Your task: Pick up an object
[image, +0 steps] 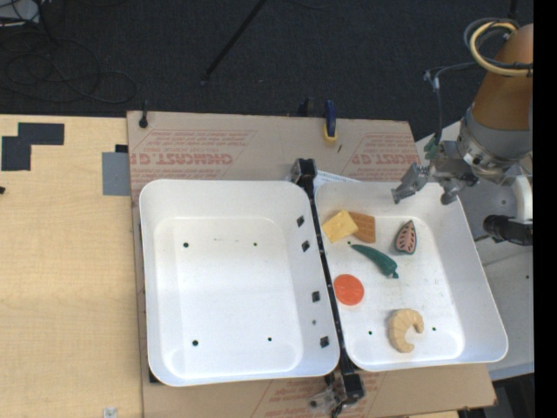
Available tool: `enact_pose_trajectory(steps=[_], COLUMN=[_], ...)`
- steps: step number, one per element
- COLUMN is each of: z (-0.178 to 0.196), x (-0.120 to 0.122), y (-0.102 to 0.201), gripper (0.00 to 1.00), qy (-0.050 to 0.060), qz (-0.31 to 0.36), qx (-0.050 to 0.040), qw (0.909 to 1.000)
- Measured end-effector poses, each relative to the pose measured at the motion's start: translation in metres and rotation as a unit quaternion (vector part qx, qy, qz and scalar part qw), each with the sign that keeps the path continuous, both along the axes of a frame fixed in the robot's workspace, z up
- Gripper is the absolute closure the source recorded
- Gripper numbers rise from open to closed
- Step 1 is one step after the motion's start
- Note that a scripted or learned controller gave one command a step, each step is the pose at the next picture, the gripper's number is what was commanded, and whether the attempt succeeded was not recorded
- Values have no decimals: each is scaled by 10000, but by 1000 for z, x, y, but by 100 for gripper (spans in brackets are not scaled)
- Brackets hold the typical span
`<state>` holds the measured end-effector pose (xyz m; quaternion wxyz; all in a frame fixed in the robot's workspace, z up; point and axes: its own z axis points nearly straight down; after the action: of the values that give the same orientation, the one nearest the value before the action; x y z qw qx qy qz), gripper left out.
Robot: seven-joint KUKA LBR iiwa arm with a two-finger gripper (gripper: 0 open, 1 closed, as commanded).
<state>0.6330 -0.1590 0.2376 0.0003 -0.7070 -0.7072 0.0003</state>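
Observation:
The right bin point(470, 259) holds several objects: a yellow wedge point(339, 225) beside a brown block point(365, 227), a pink and grey slice point(406, 237), a green pepper point(376, 259), an orange-red disc point(349, 290) and a tan croissant shape point(405, 329). My gripper point(427, 187) hangs above the bin's back right corner, open, its two grey fingers spread with nothing between them. It is well above and to the right of the pink slice.
The left bin point(157, 259) stands beside the right one, with black clips point(315, 259) along their shared edge. Both rest on a cardboard sheet point(226, 146) on a wooden bench. A blue and yellow clamp point(330, 122) sits at the cardboard's back edge.

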Motion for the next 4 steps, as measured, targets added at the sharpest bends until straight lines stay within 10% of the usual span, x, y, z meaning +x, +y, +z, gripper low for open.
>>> enact_pose_trajectory(steps=[1, 2, 3, 4], z=[-119, -152, -140, -43], x=[9, 10, 9, 13], y=[58, 64, 63, 120], gripper=[0, 0, 100, 100], qy=[49, 24, 68, -38], qz=[23, 6, -5, 24], qx=[20, 4, 12, 9], qw=[10000, 10000, 10000, 10000])
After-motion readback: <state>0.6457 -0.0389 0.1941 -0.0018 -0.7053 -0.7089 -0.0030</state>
